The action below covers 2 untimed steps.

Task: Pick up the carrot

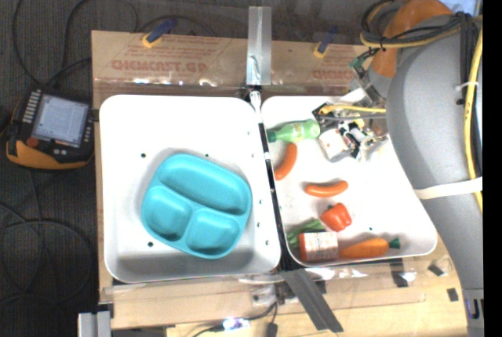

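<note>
**Camera view: carrot not yet lifted, tool far from it**

Camera view shows the tool hanging over the far part of the right bin; whether it is spread or pressed together I cannot tell. The carrot lies well apart from it, toward the bin's near rim: a smooth, tapered orange body with a green tip, just beside a cylindrical can. Nothing looks gripped, so the whole pick seems left to do. Close by the tool sit a glossy green bottle and 2 sausage-shaped orange pieces.
</note>
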Each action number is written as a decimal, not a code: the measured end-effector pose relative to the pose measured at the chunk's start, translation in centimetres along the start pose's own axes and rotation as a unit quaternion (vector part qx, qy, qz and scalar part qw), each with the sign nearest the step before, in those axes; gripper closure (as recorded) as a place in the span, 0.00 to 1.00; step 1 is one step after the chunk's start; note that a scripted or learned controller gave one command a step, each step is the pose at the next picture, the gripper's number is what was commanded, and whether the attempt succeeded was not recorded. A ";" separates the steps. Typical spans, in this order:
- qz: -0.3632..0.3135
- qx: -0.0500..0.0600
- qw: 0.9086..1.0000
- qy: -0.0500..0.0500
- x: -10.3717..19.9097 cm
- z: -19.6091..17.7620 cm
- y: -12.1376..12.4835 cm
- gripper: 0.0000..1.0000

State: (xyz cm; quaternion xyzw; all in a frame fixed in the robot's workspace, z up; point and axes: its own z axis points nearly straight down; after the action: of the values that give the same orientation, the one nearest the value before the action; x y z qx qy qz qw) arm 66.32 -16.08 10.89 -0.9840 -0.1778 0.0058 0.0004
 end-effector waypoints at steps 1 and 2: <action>0.043 -0.003 0.999 0.028 -3.4 -0.1 3.8 0.00; 0.069 0.000 0.998 0.014 -6.7 1.8 3.0 0.00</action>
State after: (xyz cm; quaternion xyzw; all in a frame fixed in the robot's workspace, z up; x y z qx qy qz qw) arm 61.04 -21.22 9.11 -0.9939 -0.1096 -0.0084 0.0027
